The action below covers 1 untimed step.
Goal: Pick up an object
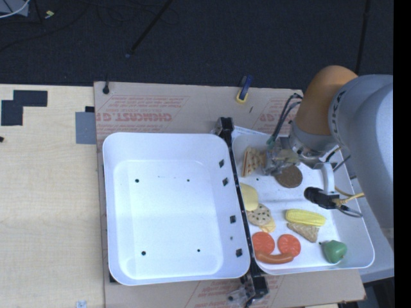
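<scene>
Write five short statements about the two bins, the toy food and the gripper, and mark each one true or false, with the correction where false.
1. The toy food lies in the right bin. True.
2. The gripper hangs over the left bin. False: it is low in the right bin's far end, beside the waffle piece and the brown disc.
3. The green pepper sits in the right bin's near right corner. True.
4. The corn cob lies on the bench outside the bins. False: it lies inside the right bin.
5. The two tomato slices lie at the right bin's near end. True.
</scene>
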### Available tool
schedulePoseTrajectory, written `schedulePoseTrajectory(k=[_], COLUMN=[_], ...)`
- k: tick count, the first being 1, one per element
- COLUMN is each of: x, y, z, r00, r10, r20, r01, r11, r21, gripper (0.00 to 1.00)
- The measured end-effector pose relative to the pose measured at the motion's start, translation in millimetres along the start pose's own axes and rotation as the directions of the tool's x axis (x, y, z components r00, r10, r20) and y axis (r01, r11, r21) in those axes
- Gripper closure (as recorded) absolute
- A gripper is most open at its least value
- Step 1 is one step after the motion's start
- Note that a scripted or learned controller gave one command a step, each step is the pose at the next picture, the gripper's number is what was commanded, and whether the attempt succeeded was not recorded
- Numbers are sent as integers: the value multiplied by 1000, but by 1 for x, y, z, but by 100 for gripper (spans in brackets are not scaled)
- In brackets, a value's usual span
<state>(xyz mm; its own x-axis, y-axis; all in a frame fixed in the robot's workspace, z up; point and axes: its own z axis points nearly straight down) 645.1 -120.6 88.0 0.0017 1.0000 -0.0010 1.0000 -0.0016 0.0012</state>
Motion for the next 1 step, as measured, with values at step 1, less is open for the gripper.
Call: schedulePoseTrajectory(k=[1], x=[41], y=[-2], z=[0], r00=[1000], r10=[-3], r20=[-1], r01=[3], r11=[1000], r21=[3], gripper=[100])
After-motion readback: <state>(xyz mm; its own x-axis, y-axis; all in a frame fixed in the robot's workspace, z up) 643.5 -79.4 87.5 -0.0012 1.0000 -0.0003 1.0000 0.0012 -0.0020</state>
